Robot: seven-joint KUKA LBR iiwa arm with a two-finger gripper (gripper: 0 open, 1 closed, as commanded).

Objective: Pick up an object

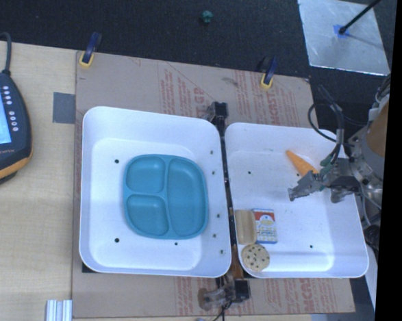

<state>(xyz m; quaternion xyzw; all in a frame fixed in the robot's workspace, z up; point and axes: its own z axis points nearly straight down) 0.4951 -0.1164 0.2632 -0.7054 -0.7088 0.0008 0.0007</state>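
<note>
Nearest, a round speckled cookie point(255, 257) lies in the right bin point(317, 267), touching a tan wafer-like bar point(244, 227) beside a small printed carton point(266, 226); an orange carrot-shaped piece point(301, 162) rests just beside my pincer point(302, 191), whose grip I cannot tell; the left bin point(98, 252) holds a smooth blue three-compartment plate point(165, 196).

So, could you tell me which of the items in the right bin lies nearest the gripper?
The orange carrot-shaped piece, just up-left of the gripper. The wooden block, small carton and round cookie cluster farther off at the bin's lower left.
</note>
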